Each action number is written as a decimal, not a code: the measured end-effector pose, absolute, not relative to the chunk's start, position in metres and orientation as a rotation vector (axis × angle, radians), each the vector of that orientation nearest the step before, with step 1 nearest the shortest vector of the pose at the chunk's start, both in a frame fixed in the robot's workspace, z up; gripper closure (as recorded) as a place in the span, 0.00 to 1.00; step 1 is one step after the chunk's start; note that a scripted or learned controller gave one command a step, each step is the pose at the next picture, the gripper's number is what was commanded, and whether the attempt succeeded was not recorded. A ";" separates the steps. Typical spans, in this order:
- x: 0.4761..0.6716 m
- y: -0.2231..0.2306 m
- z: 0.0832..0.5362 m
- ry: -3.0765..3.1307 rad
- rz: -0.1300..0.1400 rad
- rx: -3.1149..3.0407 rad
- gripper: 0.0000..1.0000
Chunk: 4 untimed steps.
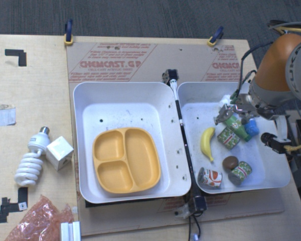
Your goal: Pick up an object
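The right bin (271,182) holds several items: a yellow banana (207,143), a green packet (230,136), a blue object (251,128), a brown round item (230,162), a green can (241,170) and a red-and-white can (210,178). My gripper (230,113) hangs low over the bin's upper middle, just above the green packet and to the upper right of the banana. It partly covers the packet's top end. A small white object (224,102) lies close behind it.
The left bin (85,99) holds a yellow divided plate (125,159). On the bench to the left lie a spiral light bulb (31,159), a white cube (59,152) and a red mesh bag (42,220). A black divider (179,119) runs between the bins.
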<state>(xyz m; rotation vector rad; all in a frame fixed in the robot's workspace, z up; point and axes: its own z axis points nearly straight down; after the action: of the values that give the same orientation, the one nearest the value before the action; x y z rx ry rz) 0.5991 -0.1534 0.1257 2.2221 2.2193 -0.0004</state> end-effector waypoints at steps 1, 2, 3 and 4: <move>0.515 -0.143 0.111 2.220 0.000 2.223 0.00; 0.563 -0.118 0.130 2.220 0.001 2.220 0.00; 0.573 -0.104 0.096 2.217 0.006 2.216 0.00; 0.576 -0.106 0.109 2.208 0.013 2.214 1.00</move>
<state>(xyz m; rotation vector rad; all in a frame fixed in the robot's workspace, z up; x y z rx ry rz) 0.5761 -0.1059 0.1088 2.2137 2.2080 0.0130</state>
